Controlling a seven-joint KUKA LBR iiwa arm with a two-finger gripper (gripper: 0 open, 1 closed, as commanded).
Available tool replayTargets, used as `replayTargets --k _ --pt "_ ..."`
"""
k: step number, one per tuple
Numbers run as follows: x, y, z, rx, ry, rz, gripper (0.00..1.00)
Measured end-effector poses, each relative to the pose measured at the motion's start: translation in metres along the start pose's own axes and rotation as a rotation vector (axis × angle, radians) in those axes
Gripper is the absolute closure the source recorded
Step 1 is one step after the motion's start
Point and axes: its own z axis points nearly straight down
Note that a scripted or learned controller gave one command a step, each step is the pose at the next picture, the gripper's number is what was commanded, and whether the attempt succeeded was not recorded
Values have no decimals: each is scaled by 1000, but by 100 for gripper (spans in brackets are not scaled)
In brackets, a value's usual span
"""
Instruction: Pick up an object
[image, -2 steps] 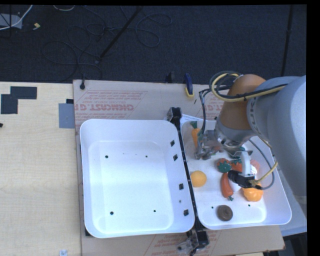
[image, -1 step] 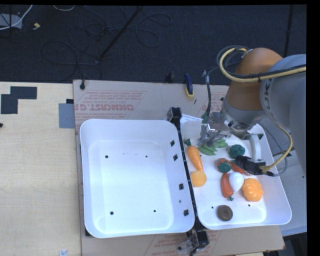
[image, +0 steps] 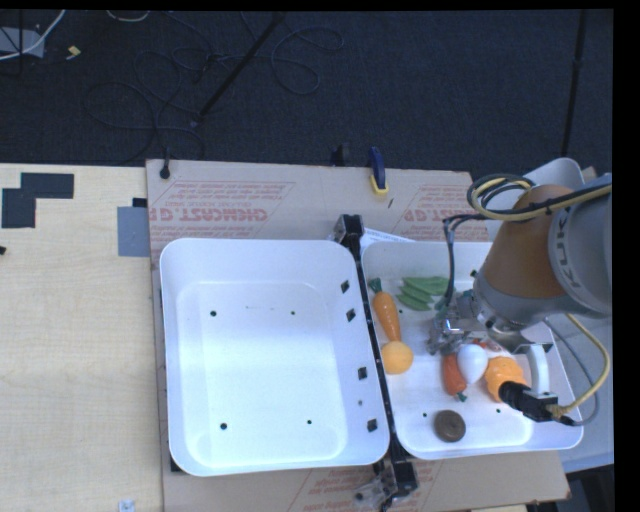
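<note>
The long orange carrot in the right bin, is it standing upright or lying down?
Lying down. The long orange carrot rests flat on the floor of the right white bin, along its left wall.

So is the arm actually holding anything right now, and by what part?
Cannot be told: the gripper sits low in the right bin among the toy food, its tip hidden.

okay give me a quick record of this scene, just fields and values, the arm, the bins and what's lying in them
arm: reaches in from the right, gripper low over the right bin
left bin: white, shallow
right bin contents: orange carrot by the divider, yellow-orange ball below it, green item at the back, red item, white item, brown disc at the front
grasp: cannot tell
</note>
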Motion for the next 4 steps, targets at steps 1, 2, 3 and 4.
replayTargets --k 1,2,3,4 --pt "23 -3 -11 -9 2 -8 100" --pt "28 -3 18 -12 -2 -5 100" --pt "41 46 -12 -17 0 -9 100" --pt "42 62 -87 -19 0 -9 100"
